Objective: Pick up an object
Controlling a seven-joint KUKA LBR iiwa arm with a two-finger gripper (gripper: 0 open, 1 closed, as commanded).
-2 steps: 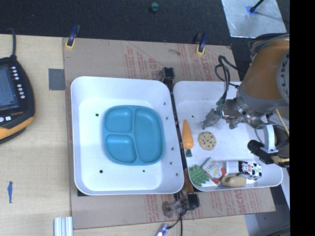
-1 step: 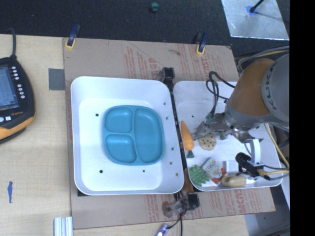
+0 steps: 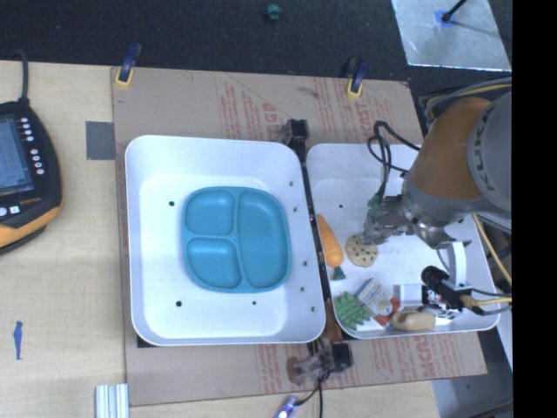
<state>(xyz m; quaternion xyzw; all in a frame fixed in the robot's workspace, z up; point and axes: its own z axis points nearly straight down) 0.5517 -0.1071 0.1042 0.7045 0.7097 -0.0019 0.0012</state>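
the claw (image 3: 376, 231) sits low in the right bin (image 3: 348, 168) at center right, just above a cookie (image 3: 360, 251); i cannot tell its opening. a carrot (image 3: 329, 242) lies left.

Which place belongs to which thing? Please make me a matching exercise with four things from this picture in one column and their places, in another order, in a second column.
Things:
1. blue divided plate
2. carrot
3. cookie
4. orange and grey pendant

Places:
A. on the bench, at the picture's left edge
B. in the right bin, just below the hand
C. in the middle of the left bin
D. in the right bin, along its left wall

Pairs: 1-C, 2-D, 3-B, 4-A
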